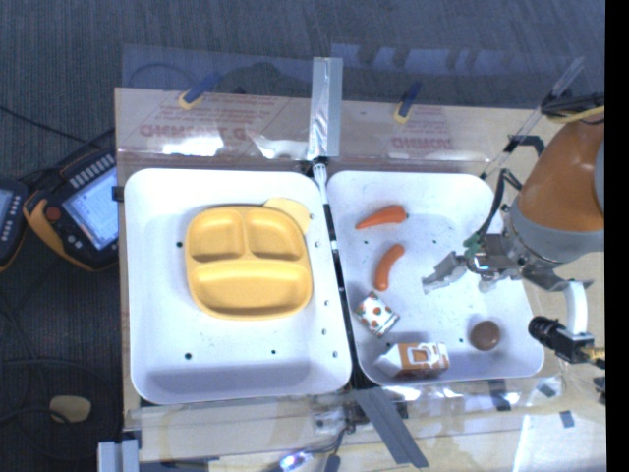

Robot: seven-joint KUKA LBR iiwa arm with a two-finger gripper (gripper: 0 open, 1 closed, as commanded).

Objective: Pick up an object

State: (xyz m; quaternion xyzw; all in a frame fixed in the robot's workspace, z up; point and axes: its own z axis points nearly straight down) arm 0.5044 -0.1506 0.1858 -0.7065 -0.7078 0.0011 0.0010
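Note:
The right bin [462, 187] holds several small objects. Two orange carrot-like pieces lie in its left half, one [381, 216] near the back and one [389, 265] below it. A small white and red item [376, 314] sits near the bin's left wall, and a white and orange carton [422, 358] lies at the front. A brown ball [485, 335] rests at the front right. My gripper [447, 269] hangs over the middle of this bin, right of the lower carrot and above-left of the ball. Nothing visibly hangs from it.
The left bin [157, 362] carries a yellow divided plate [250, 263]. A metal divider strip [322, 116] stands at the back between the bins. A handheld pendant [79, 212] lies left of the bench. The grey and orange arm [560, 205] covers the right bin's right edge.

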